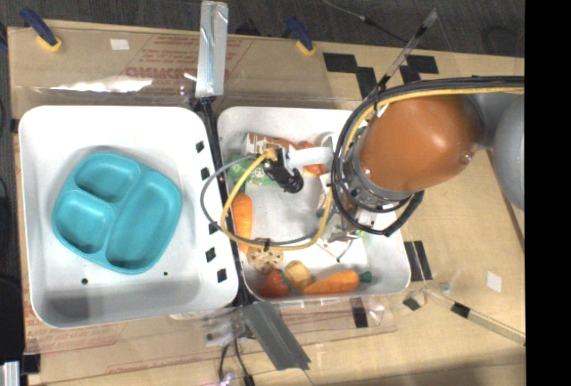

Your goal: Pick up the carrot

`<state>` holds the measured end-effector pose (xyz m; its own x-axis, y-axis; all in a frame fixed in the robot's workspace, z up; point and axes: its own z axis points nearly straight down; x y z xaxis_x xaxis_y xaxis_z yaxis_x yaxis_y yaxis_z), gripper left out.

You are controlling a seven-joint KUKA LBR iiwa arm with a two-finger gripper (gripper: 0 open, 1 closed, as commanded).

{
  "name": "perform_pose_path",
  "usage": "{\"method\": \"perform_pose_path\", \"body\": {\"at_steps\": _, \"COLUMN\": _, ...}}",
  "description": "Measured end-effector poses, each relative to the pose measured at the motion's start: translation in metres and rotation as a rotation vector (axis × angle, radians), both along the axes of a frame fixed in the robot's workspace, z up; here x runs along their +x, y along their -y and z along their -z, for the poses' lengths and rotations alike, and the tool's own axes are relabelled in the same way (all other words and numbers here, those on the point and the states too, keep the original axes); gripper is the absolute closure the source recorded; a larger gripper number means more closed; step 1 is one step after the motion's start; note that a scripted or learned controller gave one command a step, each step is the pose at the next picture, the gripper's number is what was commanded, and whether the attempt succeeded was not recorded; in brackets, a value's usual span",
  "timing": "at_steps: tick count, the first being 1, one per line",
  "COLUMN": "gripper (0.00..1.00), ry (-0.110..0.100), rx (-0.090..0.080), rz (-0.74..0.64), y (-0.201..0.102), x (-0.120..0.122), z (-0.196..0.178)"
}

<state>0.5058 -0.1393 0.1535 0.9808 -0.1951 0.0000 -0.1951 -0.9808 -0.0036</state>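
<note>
Over in the left bin [36, 197] sits a teal divided plate [118, 211], tilted a touch on the white floor. The right bin [268, 119] holds a jumble: a strawberry [273, 283] at the near wall, a yellowish piece [297, 272] just beside it, possibly a potato.

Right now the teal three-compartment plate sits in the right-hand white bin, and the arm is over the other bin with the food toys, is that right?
Not quite. The camera view shows the teal three-compartment plate in the left-hand white bin, not the right. The arm is over the other bin, which holds the food toys.
</note>
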Motion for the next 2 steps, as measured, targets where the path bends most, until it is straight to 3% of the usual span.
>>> {"method": "perform_pose_path", "body": {"at_steps": 1, "gripper": 1.00, "ry": 0.009, "rx": -0.004, "rz": 0.005, "y": 0.066, "x": 0.005, "z": -0.095}}
{"method": "perform_pose_path", "body": {"at_steps": 2, "gripper": 1.00, "ry": 0.007, "rx": -0.001, "rz": 0.000, "y": 0.069, "x": 0.063, "z": -0.158}}
